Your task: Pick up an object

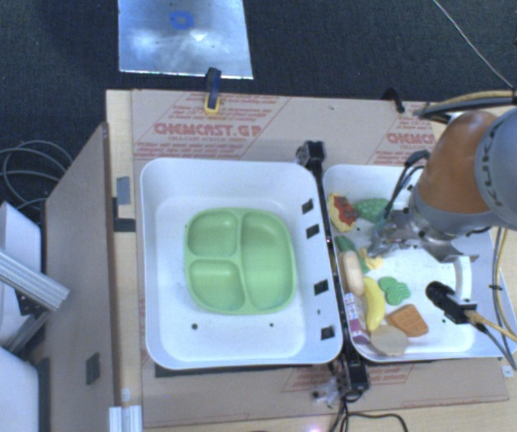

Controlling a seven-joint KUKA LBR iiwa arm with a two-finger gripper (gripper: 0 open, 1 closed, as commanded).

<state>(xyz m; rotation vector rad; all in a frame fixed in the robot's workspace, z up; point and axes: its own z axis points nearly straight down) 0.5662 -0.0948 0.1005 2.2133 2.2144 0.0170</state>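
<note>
Even overhead light, bright, white bins [240, 174] near blown out, glare patch on metal plate [184, 25] at 11 o'clock, soft shadows, slightly soft focus, dark floor low detail

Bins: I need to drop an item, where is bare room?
Left white bin: bare floor rings the green three-compartment plastic tray. Right white bin: toy foods crowd its left side under the end effector.

- "CHEMCAST GP" in red print on the brown protective sheet [213, 130], upper middle of the frame.
- The same red print, partly hidden, at upper right [409, 139].
</note>
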